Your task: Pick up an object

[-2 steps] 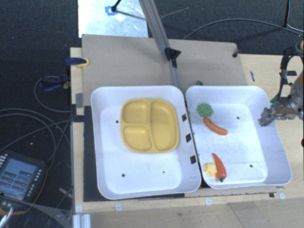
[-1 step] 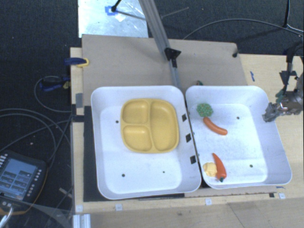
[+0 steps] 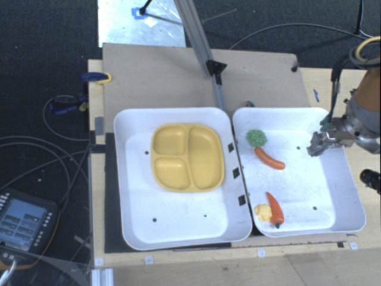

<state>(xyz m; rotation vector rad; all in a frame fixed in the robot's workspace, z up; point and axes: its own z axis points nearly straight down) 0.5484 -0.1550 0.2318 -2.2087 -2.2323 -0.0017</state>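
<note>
i read this as early in the pick: nothing is grasped yet, and all the work is left. the gripper (image 3: 317, 145) sits over the right edge of the right bin (image 3: 339, 183), at the end of the grey arm coming in from the right. it looks dark and small from this angle, so i can't tell whether it's wide or narrow, and i see nothing between its tips.

candidates all lie on the bin floor, to the gripper's left. nearest is the orange sausage (image 3: 269, 158), left and slightly below it in view, lying at a slant. the green broccoli piece (image 3: 256, 137) sits just beyond the sausage's upper end, further left. the red-orange carrot (image 3: 274, 209) and the yellow piece (image 3: 262, 211) touching its left side are well below and left of the gripper, near the bin's front wall.

the left bin (image 3: 134, 219), far left of the gripper, holds a yellow divided plate (image 3: 187, 158).

my judgement: still to do are choosing a target, moving over it, descending, closing, and lifting.
</note>
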